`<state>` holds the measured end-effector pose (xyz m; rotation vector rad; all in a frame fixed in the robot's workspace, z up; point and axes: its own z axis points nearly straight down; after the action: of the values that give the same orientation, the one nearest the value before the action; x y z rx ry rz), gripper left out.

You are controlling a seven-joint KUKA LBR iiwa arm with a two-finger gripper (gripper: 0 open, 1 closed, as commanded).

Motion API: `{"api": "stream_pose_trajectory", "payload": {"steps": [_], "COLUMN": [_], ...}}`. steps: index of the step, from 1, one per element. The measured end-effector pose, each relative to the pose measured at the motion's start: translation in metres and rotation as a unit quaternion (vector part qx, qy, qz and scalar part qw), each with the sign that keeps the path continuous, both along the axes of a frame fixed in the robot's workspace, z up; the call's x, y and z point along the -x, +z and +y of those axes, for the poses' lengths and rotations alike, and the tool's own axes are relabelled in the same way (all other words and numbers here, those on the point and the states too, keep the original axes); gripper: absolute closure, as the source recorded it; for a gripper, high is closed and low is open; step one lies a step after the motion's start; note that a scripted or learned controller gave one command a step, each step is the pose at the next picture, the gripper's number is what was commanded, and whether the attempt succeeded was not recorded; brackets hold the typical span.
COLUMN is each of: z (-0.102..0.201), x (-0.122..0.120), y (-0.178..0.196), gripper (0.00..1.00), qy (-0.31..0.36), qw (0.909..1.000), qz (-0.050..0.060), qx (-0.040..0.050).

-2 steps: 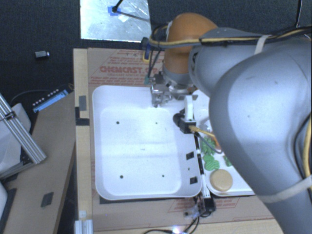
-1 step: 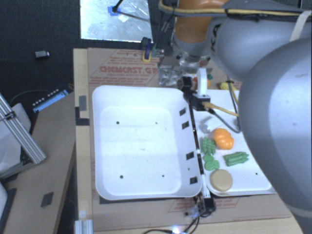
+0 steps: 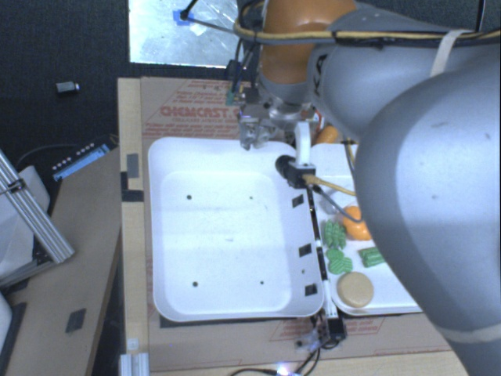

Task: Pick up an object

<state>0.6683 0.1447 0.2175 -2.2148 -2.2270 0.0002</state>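
Note:
My gripper hangs over the far rim of the left white bin, near that bin's back right corner. I see nothing held in it. The right bin holds the objects: an orange piece, two green knobbly pieces, a small green block and a tan round disc. Another orange-yellow thing peeks out at the back of the right bin, beside the wrist. The big grey arm covers most of the right bin.
A row of black clips runs along the divide between the bins. Brown cardboard lies under both bins. A metal frame stands at the left, off the bench.

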Motion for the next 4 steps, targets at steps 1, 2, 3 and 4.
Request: {"api": "stream_pose_trajectory", "payload": {"steps": [1, 2, 3, 4], "z": [0.045, 0.093, 0.09, 0.09], "x": [0.0, 0.001, 0.0, 0.0], "y": [-0.007, -0.032, -0.032, -0.049], "gripper": [1.0, 1.0, 1.0, 1.0], "qy": [0.001, 0.001, 0.0, 0.0], "qw": [1.0, 1.0, 1.0, 1.0], "qz": [-0.001, 0.0, -0.001, -0.001], "qx": [-0.0009, -0.001, 0.0, 0.0003]}}
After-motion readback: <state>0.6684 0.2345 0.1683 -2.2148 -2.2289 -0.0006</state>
